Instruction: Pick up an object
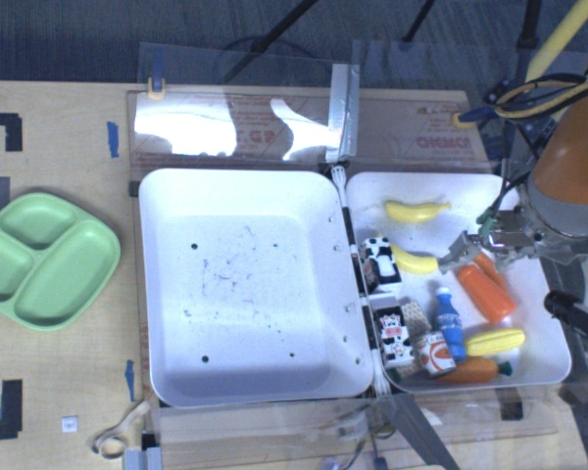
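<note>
The right bin (529,189) holds several objects. A yellow banana (416,211) lies near its far wall, and a second banana (416,259) sits lower, beside a black-and-white box (377,261). An orange bottle (488,289) lies right of centre, with a blue bottle (448,319) next to it. My gripper (475,238) hangs over the bin's right-centre, just above the orange bottle's upper end and right of the second banana. It is open, with nothing between its fingers.
The near part of the right bin has another black-and-white box (393,328), a small can (433,353), a yellow piece (495,341) and an orange carrot (467,370). The left bin (245,272) is beside it. A green divided plate (44,259) lies at far left.
</note>
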`<action>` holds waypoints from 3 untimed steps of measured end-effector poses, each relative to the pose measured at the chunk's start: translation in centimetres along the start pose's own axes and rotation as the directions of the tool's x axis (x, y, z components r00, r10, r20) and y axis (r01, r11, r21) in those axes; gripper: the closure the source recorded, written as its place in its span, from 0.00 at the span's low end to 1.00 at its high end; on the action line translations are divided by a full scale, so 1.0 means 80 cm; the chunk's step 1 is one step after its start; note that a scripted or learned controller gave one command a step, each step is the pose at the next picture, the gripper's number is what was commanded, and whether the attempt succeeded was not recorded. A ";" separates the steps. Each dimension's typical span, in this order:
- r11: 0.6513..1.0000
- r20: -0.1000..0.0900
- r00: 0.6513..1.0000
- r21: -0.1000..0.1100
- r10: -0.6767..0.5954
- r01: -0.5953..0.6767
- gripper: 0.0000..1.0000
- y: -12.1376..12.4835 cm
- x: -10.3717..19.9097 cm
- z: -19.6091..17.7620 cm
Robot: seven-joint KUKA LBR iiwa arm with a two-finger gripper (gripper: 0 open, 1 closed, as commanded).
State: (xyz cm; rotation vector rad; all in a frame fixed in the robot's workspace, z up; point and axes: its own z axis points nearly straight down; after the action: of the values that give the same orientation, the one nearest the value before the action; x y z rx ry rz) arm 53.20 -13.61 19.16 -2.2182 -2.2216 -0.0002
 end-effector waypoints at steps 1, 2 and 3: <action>1.000 0.001 1.000 -0.006 0.018 -0.018 0.00 0.004 -0.042 0.131; 0.995 0.002 0.995 -0.003 -0.101 0.101 0.00 -0.014 -0.046 0.007; 0.986 0.002 0.986 -0.003 -0.168 0.168 0.00 0.008 -0.056 0.123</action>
State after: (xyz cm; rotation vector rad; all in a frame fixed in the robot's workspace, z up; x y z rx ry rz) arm 53.80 -18.09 9.29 -2.0254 -2.4026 -0.0020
